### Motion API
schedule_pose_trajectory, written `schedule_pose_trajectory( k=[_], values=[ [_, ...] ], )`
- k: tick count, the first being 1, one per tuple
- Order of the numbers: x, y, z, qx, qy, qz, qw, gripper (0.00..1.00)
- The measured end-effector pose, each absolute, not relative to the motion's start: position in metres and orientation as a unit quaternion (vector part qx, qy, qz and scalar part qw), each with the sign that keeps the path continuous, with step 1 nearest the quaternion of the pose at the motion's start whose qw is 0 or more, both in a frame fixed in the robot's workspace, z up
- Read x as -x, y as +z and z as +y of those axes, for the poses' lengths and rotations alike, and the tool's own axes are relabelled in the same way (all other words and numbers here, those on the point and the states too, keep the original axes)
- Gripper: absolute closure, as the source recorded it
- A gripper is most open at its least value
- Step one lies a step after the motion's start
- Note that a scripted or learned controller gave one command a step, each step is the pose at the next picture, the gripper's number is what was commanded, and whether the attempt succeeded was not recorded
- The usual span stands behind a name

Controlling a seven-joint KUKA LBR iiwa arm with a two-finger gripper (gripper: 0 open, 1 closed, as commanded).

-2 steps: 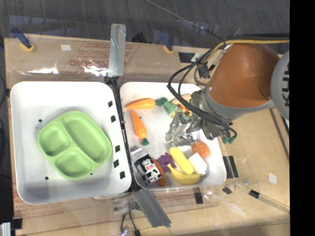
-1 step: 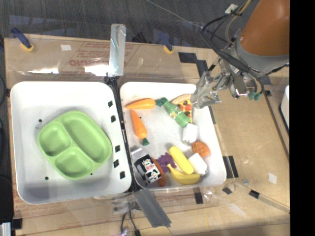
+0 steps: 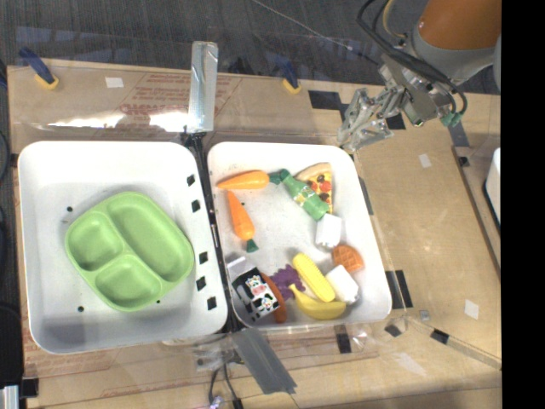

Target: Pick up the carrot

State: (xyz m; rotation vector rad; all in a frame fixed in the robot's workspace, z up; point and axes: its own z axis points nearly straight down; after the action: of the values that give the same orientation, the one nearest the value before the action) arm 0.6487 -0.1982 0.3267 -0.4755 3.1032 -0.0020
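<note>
Two orange carrots lie in the right bin (image 3: 368, 228). One carrot (image 3: 245, 179) rests crosswise near the far left corner, green top to the right. The other carrot (image 3: 241, 218) lies lengthwise just below it, green top toward the front. My gripper (image 3: 356, 131) hangs above the bin's far right corner, fingers spread apart with nothing between them. It is well to the right of both carrots.
The right bin also holds a pizza slice (image 3: 318, 184), a green bottle (image 3: 303, 196), bananas (image 3: 315, 290), a white block (image 3: 329, 229), a cow-patterned carton (image 3: 258, 291) and purple grapes (image 3: 285, 278). A green divided plate (image 3: 128, 250) sits in the left bin (image 3: 34, 177).
</note>
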Motion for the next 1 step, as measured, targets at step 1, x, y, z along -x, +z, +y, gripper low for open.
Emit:
schedule_pose_trajectory(
  k=[1],
  values=[
    [-0.6530, 0.3229, -0.2085, 0.259, -0.0017, 0.966, 0.003, 1.00]
  ],
)
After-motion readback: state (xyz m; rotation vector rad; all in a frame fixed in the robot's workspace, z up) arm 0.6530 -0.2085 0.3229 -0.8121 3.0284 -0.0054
